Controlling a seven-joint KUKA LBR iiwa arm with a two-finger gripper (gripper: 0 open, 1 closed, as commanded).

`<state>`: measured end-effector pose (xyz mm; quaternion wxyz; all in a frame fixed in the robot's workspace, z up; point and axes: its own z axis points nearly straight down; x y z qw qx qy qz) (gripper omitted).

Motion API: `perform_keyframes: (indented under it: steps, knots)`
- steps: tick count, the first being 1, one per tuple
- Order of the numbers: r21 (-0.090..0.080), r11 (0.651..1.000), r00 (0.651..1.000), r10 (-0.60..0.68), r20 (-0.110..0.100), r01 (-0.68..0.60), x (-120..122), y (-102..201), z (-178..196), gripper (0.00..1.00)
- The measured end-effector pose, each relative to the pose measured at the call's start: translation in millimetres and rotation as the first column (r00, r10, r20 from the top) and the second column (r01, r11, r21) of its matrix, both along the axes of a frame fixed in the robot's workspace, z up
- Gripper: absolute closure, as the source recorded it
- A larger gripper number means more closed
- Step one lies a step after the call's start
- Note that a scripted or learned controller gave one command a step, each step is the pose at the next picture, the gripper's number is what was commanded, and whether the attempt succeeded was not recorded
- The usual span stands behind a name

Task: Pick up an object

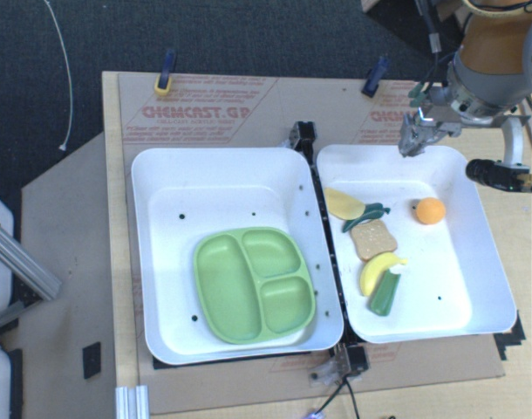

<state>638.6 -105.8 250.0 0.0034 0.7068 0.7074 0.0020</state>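
Observation:
The right bin [475, 304] holds an orange ball [430, 211], a yellow banana [376, 271], a green cylinder [385, 293], a tan slice of bread [373, 239], a pale yellow wedge [343, 203] and a small dark teal piece [371, 211]. My gripper [412, 141] hangs above the far rim of the right bin, up and left of the orange ball. Nothing shows between its fingers.
The left bin [161, 190] holds a green divided plate [253, 282]. Black clamps [303, 135] join the bins at the middle. Blue clips [375, 75] pin the cardboard at the back edge. A black part [497, 174] sticks over the right bin's far right rim.

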Motion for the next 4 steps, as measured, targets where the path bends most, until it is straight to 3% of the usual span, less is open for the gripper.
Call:
perform_keyframes:
  steps: [1, 4]
  knots:
    - [0.000, 1.000, 1.000, 0.000, 0.000, 0.000, 1, 0, 42, 1.00]
    - [0.004, 1.000, 1.000, 0.006, -0.013, -0.006, -10, 164, 9, 1.00]
